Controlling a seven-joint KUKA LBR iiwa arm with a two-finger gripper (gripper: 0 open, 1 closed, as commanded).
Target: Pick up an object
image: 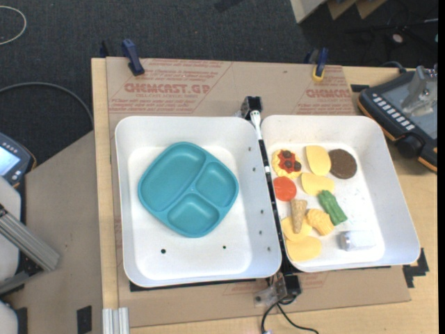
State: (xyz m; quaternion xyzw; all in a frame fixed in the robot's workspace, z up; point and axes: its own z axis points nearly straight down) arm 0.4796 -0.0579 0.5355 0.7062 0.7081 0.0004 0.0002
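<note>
Nearest us, at the front edge of the right bin (400, 207), we see a pale yellow disc (304, 248) and beside it a small clear or whitish piece (353, 240), too faint against the white floor for us to name. Toy foods crowd the bin's left half, many touching: a waffle cone (297, 214), a corn cob (320, 220), a green pod (332, 207), a red tomato slice (284, 188), a pizza piece (287, 161), two yellow slices (318, 160) and a brown cookie (342, 163). We judge the cookie the easiest pick, since it sits at the cluster's edge with bare floor on its far and right sides. It is round, flat and dark. A teal divided plate (188, 188) lies alone in the left bin (132, 186), likely kept apart as a drop spot. Both bins rest on the worktop (208, 82). We cannot tell the hand's state.
</note>
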